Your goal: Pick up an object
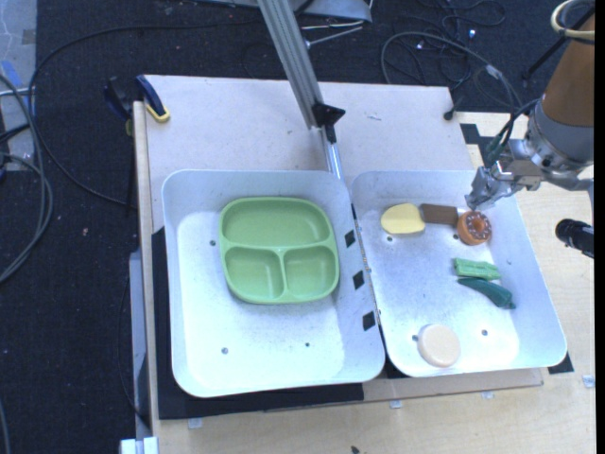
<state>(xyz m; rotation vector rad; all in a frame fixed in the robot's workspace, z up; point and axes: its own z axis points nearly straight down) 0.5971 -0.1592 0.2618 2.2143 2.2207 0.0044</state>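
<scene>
Light green divided plate [280, 249], yellow brush head [403, 219], orange speckled donut [475, 227], green piece [476, 270], cream disc [440, 345], white bins [189, 348]

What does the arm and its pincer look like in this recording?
The arm comes in at the right edge: a broad orange band above a rounded grey wrist section. Below it sits a small metallic silver pincer of angular, mechanical parts. A thin dark cable runs along the wrist toward it. No lettering or markings are readable at this size.
</scene>
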